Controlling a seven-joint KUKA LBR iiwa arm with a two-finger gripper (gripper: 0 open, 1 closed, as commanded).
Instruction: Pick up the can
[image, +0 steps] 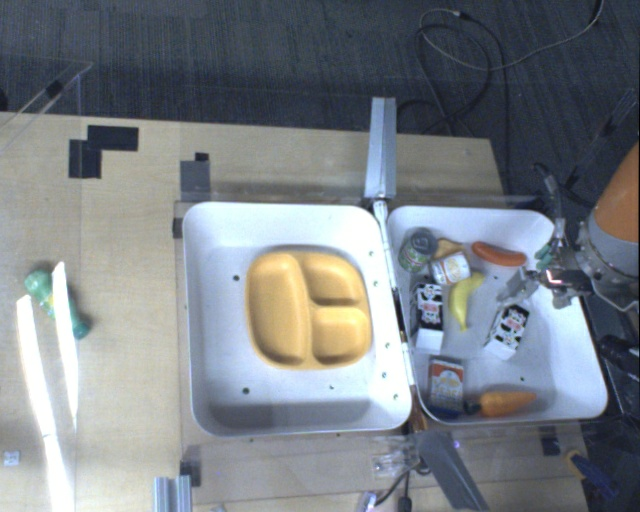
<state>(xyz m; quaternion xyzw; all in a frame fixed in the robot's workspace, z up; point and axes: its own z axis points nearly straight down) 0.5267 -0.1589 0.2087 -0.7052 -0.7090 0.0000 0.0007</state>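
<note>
The can (417, 249) sits in the upper-left corner of the right bin (585, 385), close to the divider between the two bins. It looks like it's lying tilted with its silvery top facing up toward the camera and a greenish label around the side. Nothing is gripping it.

Right beside it, touching or nearly so, there's a small jar-like thing with a pale label (452, 266), and past that a hot dog (498, 254) lying along the back wall. Just below the can there's a black-and-white milk carton (429, 305) flat along the left wall, with a banana (461, 300) next to it. A second carton in the same cow pattern (508, 328) lies tilted further right. Down at the front of the bin there's a little box with a red and blue front (446, 384) and a carrot (506, 402) beside it.

The gripper (541, 276) is over the right side of that same bin, near the right wall, well apart from the can. It's close to the second carton and the end of the hot dog. Honestly I can't tell what the claw is doing, too blurry and dark at that spot to make out. You can see the orange band (622, 200) of the arm at the right edge.

The left bin (215, 400) holds a yellow divided tray (305, 307) in the middle. Off on the bench at far left there's a small green object (42, 287).
</note>
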